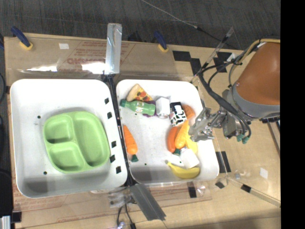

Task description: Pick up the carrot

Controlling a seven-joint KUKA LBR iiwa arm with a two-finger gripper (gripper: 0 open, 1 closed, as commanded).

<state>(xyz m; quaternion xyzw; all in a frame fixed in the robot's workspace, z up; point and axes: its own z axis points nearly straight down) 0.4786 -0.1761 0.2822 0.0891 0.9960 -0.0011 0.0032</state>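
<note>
My claw (199,128) sits at the right bin's (143,173) right rim — I cannot tell its state. The carrot (129,140) lies along that bin's left wall, clear floor to its right. A second carrot (181,133) crowds the right wall beside a banana (183,171). Green tray (76,140) occupies the left bin (24,128).

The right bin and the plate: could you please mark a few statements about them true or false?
1. A carrot lies by the right bin's left wall. True.
2. The green plate sits in the right bin. False: it sits in the left bin.
3. The banana lies near the right bin's front. True.
4. The tool hangs over the plate. False: it is at the right bin's right side.
</note>
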